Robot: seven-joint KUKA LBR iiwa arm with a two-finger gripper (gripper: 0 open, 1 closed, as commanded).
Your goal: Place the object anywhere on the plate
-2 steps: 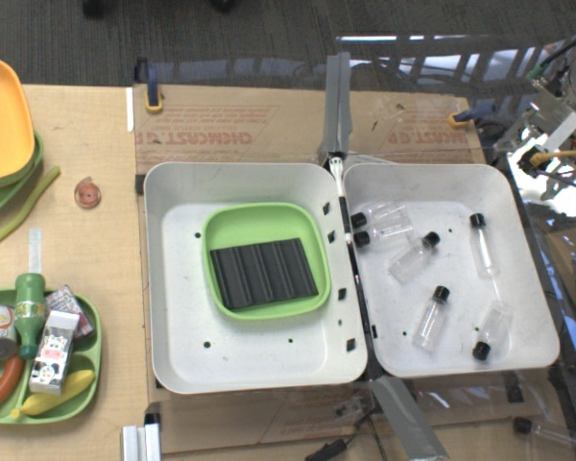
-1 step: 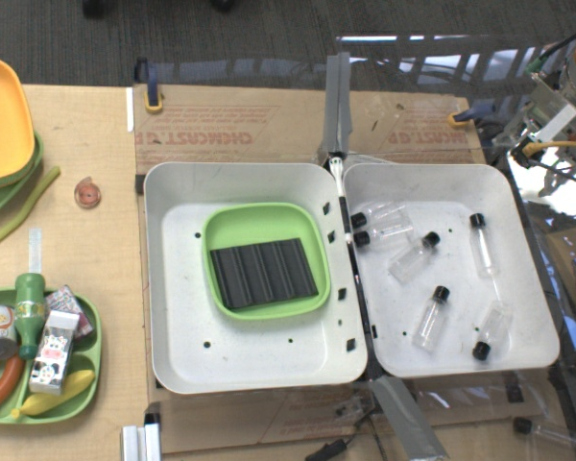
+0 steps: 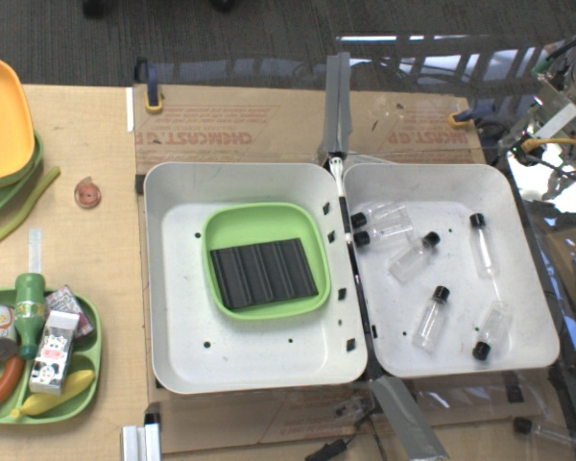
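In the left bin (image 3: 173, 286): a green plate (image 3: 267, 221) lies near the middle, square with rounded corners, and is turned a little askew to the bin walls.
Task's thing: a dark grey ribbed slab (image 3: 266, 274) lies flat on the plate, inside the rim. It covers much of the plate's floor and sits toward the near edge.
In the right bin (image 3: 518, 257): several clear vials with black caps (image 3: 429, 320) lie scattered on their sides, apart from one another. One lies along the far right side and two lie near the front wall.
Hand: whether it is wide, narrow or holding anything cannot be told.
Under the bins: a sheet of printed cardboard (image 3: 269, 123) is spread on the counter (image 3: 77, 248), with a clamp (image 3: 152, 99) at its far left corner.
Left of the bins: a green sectioned tray (image 3: 84, 349) holds toy food. Among it are a green bottle (image 3: 29, 310), a small carton (image 3: 48, 353) and a banana (image 3: 58, 392).
Far left corner: an orange dish (image 3: 0, 123) is stacked on a green one.
Between dish and tray: a small pinkish round piece (image 3: 88, 194) lies alone on the counter.
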